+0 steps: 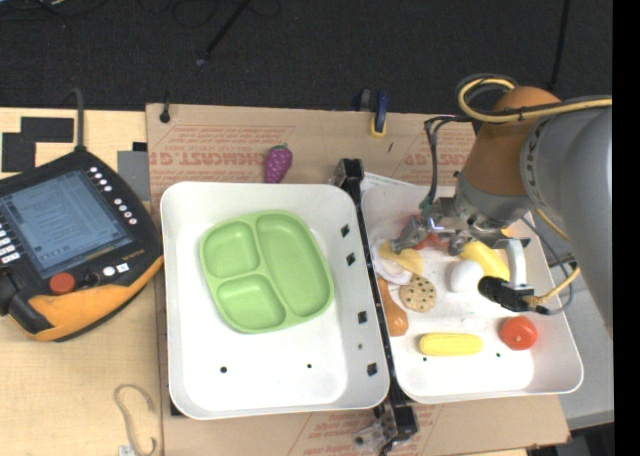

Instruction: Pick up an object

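Note:
My gripper [428,236] hangs low over the upper left part of the right bin [560,369], reaching in from the right. Just below it lie a yellow toy piece [402,262] and a pale pinkish piece [384,271]. A small red bit [437,238] shows right at the gripper; whether it is held is unclear. Further down the bin lie a speckled cookie [418,293], a white egg [463,275], a yellow banana [487,258], an orange carrot [394,314], a yellow corn cob [450,345] and a red tomato [517,332].
The left bin [190,364] holds a green divided plate [266,270]. A purple grape toy [278,162] lies on the cardboard behind the bins. A teach pendant [70,234] rests at the far left. The arm [560,174] covers the right bin's upper right corner.

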Controlling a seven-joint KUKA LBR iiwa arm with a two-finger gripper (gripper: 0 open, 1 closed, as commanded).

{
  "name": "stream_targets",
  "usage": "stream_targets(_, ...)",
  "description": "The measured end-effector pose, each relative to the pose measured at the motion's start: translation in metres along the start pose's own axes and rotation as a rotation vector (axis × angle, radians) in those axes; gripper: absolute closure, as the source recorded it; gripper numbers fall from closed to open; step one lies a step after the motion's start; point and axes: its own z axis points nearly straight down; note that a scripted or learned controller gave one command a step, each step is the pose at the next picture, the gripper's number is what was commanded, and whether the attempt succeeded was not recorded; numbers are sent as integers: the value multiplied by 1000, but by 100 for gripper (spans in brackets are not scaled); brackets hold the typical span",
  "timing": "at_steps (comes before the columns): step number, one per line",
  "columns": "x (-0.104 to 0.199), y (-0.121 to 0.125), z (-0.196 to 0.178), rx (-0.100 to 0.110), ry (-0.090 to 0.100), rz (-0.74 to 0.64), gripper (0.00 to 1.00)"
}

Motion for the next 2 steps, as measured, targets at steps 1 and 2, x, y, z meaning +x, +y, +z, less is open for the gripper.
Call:
stream_targets(1, -2, -1, -12, 5, 1, 2, 100)
stream_targets(2, 2, -1, -74, 5, 1, 2, 100)
